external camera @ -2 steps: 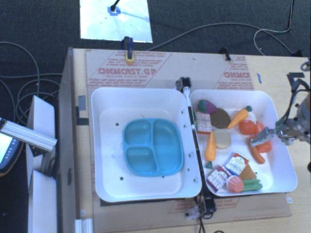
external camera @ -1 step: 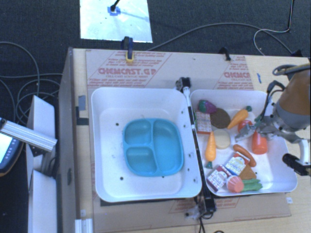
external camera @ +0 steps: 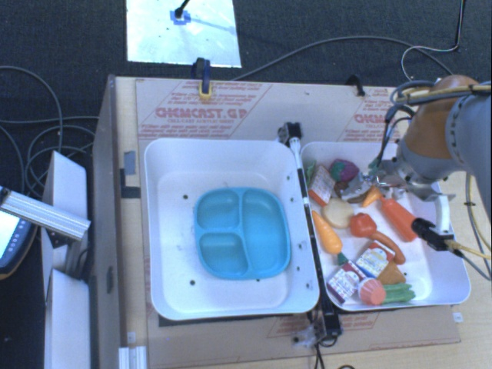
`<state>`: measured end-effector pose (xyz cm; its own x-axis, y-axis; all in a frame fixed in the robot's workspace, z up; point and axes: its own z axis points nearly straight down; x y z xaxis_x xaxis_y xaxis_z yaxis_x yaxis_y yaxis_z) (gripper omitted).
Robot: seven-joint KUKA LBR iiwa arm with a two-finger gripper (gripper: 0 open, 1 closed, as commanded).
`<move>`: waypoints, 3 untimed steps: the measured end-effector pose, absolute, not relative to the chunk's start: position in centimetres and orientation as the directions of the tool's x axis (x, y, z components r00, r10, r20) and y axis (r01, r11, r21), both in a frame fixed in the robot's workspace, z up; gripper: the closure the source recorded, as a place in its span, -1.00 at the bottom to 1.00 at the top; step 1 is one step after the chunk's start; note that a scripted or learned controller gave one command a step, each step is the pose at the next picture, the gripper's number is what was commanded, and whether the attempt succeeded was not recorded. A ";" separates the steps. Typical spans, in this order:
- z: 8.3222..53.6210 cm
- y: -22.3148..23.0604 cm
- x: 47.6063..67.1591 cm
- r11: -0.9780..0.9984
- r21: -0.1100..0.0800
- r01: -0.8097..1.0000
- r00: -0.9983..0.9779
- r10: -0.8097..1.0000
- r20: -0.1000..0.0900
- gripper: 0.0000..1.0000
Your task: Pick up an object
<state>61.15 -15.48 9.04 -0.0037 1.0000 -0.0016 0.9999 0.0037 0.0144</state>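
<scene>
The right white bin [external camera: 453, 283] holds several toy foods. A purple piece [external camera: 344, 169] and a red-and-white packet [external camera: 321, 184] lie at its far left. An orange carrot [external camera: 398, 217] and a red pepper [external camera: 363, 224] sit mid-bin. My gripper [external camera: 363, 189] is low in this bin's far part, between the purple piece and the carrot, right by a small orange piece [external camera: 371, 198]. The wrist hides what is under it.
The left white bin [external camera: 165, 206] holds a blue divided plate [external camera: 242, 233]. Nearer in the right bin lie a pale round slice [external camera: 337, 214], an orange piece [external camera: 327, 234], a hot dog [external camera: 386, 243], two packets [external camera: 350, 279], a pink ball [external camera: 371, 291] and green beans [external camera: 398, 292].
</scene>
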 end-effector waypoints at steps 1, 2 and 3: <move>9.0 -11.2 57.0 0.003 0.015 1.000 -0.003 1.000 -0.003 -1.00; 8.5 -11.1 63.7 0.005 0.003 1.000 -0.005 1.000 -0.001 -1.00; 9.5 -11.1 63.7 0.008 0.000 1.000 -0.008 1.000 -0.001 1.00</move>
